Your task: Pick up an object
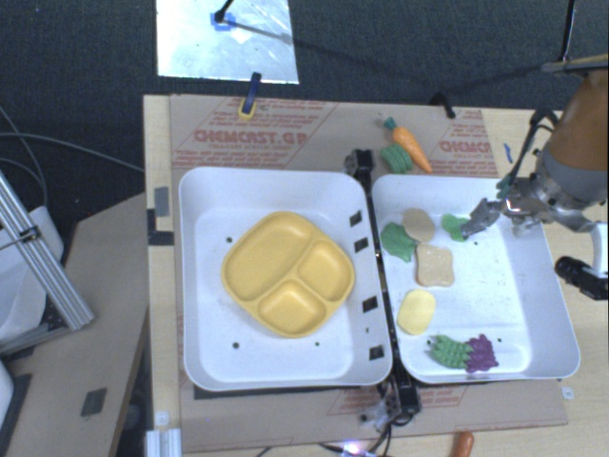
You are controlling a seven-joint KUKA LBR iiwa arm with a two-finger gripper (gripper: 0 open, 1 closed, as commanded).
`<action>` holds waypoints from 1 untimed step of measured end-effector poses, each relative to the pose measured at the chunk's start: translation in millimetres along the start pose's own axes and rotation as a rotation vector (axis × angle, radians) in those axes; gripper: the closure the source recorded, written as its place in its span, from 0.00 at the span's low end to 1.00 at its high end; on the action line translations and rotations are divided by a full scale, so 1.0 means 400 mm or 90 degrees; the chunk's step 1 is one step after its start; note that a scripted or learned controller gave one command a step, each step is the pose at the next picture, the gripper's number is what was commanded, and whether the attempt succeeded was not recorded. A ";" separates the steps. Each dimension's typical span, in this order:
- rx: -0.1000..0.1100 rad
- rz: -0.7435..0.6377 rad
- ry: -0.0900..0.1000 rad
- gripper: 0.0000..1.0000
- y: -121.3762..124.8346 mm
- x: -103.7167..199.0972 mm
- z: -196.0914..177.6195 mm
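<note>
The right bin (pixel 533 293) holds several toy foods: a small green piece (pixel 454 227), a tan round biscuit (pixel 418 224), a green leafy piece (pixel 397 242), a toast slice (pixel 435 266), a yellow oval piece (pixel 416 311), and a green and purple grape bunch (pixel 463 352). My gripper (pixel 479 218) hangs low over the bin's upper right part. Its tip is right beside the small green piece, touching or nearly touching that piece's right side. Nothing is visibly lifted.
The left bin (pixel 205 227) holds a yellow divided plate (pixel 288 272). A toy carrot (pixel 409 147) lies on the cardboard behind the right bin. A black clamp strip (pixel 373 255) runs between the bins. The arm's orange band (pixel 580 131) rises at the right edge.
</note>
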State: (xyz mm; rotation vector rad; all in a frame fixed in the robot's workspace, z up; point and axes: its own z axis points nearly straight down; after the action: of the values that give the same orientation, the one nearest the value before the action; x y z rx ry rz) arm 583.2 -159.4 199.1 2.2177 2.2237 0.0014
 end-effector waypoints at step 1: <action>0.005 0.004 0.001 0.00 -0.086 -0.098 0.302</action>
State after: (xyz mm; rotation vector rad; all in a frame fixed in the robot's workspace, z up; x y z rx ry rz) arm 549.0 -198.8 78.4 2.2288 2.2212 -0.0056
